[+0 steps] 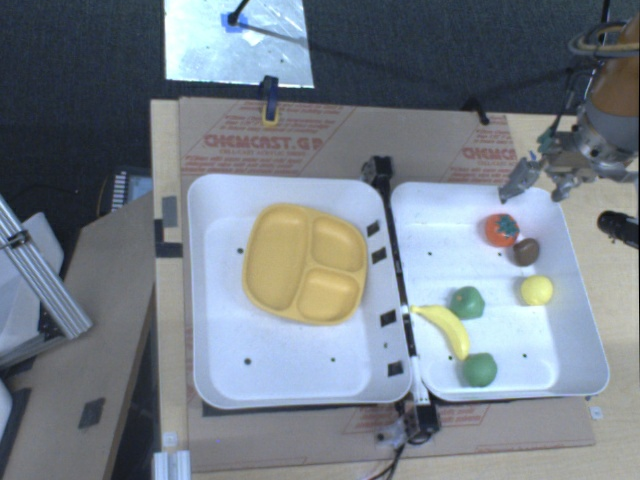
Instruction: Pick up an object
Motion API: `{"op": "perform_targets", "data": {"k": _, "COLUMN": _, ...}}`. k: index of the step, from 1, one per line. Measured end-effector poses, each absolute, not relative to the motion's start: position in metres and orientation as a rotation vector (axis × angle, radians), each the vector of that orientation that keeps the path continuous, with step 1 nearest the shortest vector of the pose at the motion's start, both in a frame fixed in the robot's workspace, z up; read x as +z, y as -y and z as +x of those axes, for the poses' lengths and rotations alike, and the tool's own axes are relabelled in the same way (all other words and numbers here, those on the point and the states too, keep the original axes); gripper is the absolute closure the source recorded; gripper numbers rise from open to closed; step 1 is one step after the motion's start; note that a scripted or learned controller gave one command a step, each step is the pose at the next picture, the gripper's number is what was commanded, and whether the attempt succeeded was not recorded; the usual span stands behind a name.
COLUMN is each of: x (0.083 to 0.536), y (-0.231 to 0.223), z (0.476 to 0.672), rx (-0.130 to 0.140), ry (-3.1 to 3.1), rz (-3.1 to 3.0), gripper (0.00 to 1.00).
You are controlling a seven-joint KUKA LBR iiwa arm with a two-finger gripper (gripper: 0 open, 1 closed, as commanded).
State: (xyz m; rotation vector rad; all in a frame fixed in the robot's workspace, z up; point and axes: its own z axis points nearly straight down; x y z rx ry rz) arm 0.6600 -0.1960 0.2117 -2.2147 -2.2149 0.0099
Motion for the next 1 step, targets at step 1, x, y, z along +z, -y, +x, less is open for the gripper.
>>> {"op": "perform_targets", "data": {"k": 1, "x": 0.2210, "y": 0.1952, "z": 0.6627, "rx": -0.002, "ry": 2.226, "rz": -2.219, "gripper": 0.00}}
